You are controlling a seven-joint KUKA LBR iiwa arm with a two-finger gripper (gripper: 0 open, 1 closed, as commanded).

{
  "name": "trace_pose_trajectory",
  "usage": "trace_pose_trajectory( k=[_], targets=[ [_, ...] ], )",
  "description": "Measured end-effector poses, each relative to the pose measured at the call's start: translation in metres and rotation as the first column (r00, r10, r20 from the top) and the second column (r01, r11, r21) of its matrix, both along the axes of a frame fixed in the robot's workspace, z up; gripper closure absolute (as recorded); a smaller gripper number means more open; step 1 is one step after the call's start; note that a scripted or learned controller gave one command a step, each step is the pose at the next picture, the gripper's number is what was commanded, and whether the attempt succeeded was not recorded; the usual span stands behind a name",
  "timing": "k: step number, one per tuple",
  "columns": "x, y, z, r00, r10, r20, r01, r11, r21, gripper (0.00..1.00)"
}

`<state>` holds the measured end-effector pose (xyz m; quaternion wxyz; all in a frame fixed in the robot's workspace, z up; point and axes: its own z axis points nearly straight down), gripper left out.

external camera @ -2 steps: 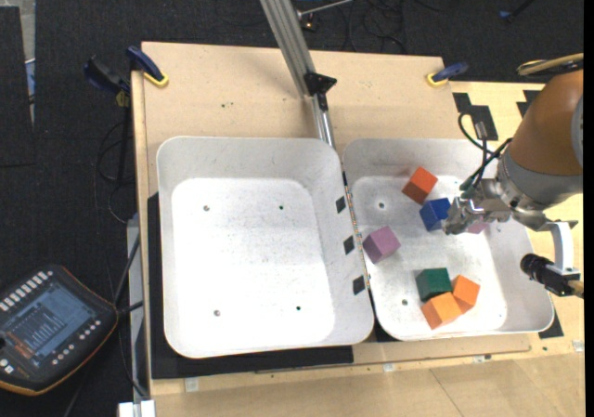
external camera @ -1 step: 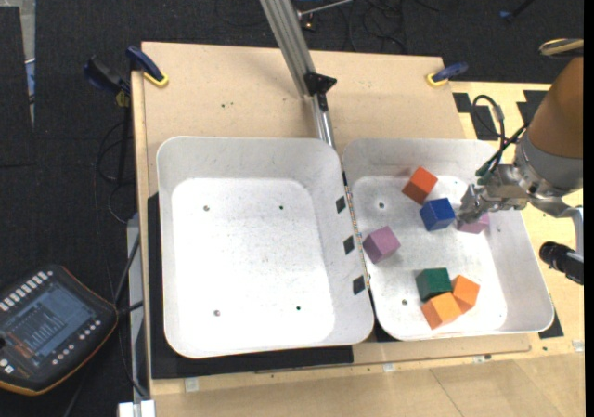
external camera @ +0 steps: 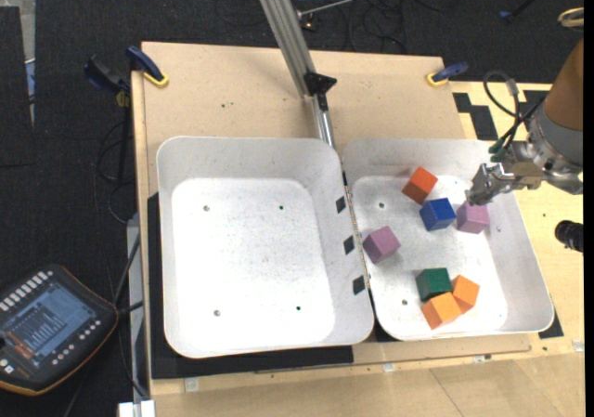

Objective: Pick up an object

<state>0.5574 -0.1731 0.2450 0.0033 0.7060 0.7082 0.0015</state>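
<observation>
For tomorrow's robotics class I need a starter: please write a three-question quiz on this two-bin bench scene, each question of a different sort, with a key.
1. True or false: the blocks lie in the right bin.
2. Which block is nearest the gripper? A) green block B) purple block by the gripper C) purple block near the divider
3. Fill in: the blue block sits just below the lone ____ block.

Key: 1 true; 2 B; 3 orange.
</observation>
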Motion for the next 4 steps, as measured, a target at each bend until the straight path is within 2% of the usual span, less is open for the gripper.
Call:
trace_pose_trajectory(
  k=[1, 2, 4],
  targets=[
    [0.008, 0.052, -0.012, 1.000, 0.005, -0.006, -0.005, 1.000, 0.004, 1.00],
    [0.016, 0.116, -0.007, 1.000, 0.006, -0.005, -0.006, 1.000, 0.005, 1.00],
    [0.030, 0.215, -0.018, 1.000, 0.005, -0.008, -0.005, 1.000, 0.004, 1.00]
  ],
)
